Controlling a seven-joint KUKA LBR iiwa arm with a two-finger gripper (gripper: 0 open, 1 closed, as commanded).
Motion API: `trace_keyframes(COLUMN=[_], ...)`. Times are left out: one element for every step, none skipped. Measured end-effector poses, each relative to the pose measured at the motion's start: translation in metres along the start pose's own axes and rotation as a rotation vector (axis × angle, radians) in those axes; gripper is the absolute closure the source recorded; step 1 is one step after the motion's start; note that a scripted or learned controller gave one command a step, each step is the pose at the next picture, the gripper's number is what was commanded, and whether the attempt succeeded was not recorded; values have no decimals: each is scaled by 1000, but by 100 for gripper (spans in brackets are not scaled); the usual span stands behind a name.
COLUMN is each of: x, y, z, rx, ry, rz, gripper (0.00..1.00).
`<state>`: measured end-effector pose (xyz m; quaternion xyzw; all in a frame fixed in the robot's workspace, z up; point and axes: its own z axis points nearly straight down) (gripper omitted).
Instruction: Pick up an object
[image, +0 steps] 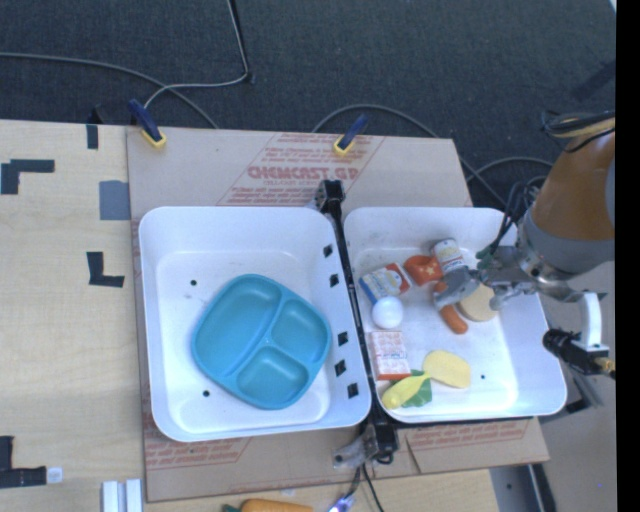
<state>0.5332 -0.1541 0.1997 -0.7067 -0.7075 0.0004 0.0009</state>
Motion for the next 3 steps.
trace_keyframes(x=[52, 45, 45], y=[53, 100, 100], z=[113, 114, 104], rx=[-7, -3, -4], ry=[-1, -1, -2], rz=[-2, 0, -1], gripper=[0, 0, 100])
